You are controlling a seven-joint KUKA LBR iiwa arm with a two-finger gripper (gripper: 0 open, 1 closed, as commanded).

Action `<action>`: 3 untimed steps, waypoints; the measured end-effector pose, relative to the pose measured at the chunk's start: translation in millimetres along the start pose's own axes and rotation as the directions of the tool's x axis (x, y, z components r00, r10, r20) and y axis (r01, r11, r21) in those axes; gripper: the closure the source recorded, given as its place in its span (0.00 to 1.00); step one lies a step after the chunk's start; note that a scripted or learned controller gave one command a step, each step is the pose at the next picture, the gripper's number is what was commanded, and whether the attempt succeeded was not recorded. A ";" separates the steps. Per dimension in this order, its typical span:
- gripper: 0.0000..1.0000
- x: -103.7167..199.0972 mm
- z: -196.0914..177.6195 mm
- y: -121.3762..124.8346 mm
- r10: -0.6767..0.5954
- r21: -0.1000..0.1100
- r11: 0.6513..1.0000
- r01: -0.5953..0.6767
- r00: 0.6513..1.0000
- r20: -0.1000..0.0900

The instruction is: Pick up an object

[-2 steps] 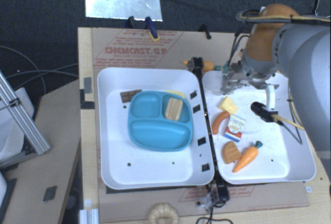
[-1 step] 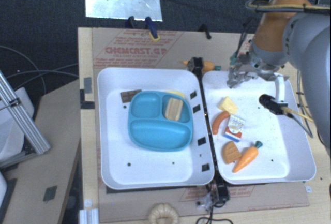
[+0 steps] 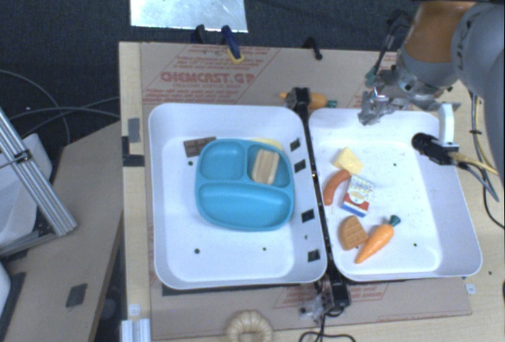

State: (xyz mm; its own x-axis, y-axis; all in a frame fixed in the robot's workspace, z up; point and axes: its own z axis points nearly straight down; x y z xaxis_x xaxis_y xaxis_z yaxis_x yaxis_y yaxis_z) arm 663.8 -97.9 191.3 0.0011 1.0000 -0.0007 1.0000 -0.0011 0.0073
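Observation:
The right bin (image 3: 442, 206) holds a yellow cheese wedge (image 3: 347, 160), a red sausage (image 3: 334, 186), a small white carton (image 3: 359, 195), a brown cookie-like piece (image 3: 352, 232) and an orange carrot (image 3: 375, 241). My gripper (image 3: 374, 108) hangs over the bin's far left corner, above and behind the cheese wedge, apart from every object. No object shows between its fingertips.
The left bin (image 3: 170, 198) carries a blue divided tray (image 3: 237, 194) with a tan bread slice (image 3: 265, 167) in one compartment. A brown piece (image 3: 199, 146) lies beside the tray. A black cable fitting (image 3: 430, 146) sits over the right bin's far side.

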 end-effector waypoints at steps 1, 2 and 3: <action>1.00 0.0 -36.2 1.9 -0.005 0.001 1.000 0.005 1.000 0.000; 1.00 46.5 -27.8 -8.8 -0.010 0.006 1.000 0.010 1.000 -0.002; 1.00 95.1 -23.4 -27.0 -0.010 0.007 1.000 0.010 1.000 -0.003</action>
State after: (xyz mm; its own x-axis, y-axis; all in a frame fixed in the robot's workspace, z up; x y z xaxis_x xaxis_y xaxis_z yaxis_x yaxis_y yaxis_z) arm 636.7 -2.8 214.5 -0.0089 1.0000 0.0020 1.0000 0.0089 0.0008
